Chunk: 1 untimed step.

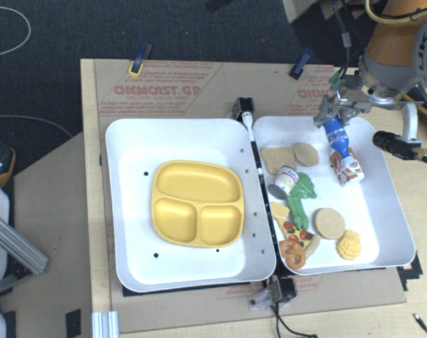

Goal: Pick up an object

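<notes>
Blue bottle [336,136] lay tilted directly beneath the gripper [333,113], its upper end between the fingers, grasped. Milk carton [346,167] sat just beyond the bottle's lower end, inside the right bin [390,203].

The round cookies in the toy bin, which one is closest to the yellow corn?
The bigger tan cookie low in the right bin, right beside the corn. The smaller cookie sits farther up, near the blue bottle.

Well away from the gripper [335,113], across the divide towards the view's left, a yellow divided plate [196,203] lies flat in the left bin [122,189]. A blue clamp [299,65] sits near the gripper on the brown board [164,83]; a yellow clamp [137,63] is much farther off.
</notes>
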Motion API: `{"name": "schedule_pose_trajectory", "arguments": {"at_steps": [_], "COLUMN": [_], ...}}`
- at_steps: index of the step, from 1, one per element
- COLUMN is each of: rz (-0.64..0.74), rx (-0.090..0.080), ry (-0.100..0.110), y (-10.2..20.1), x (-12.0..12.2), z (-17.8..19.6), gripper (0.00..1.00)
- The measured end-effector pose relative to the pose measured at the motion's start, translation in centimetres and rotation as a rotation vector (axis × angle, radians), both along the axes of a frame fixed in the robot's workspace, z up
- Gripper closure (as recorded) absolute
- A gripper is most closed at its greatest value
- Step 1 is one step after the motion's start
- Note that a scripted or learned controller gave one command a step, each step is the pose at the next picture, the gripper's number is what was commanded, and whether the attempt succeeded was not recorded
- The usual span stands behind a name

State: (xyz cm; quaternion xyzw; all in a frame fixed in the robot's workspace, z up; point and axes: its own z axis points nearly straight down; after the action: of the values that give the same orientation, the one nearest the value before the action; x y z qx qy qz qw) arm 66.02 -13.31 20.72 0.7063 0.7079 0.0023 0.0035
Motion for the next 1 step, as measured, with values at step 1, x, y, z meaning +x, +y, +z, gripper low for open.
{"name": "schedule_pose_trajectory", "arguments": {"at_steps": [1], "rz": [-0.001], "rx": [0.0], "ry": [0.003], "y": [0.02], "x": [0.1], "z": [1.93], "gripper": [1.0]}}
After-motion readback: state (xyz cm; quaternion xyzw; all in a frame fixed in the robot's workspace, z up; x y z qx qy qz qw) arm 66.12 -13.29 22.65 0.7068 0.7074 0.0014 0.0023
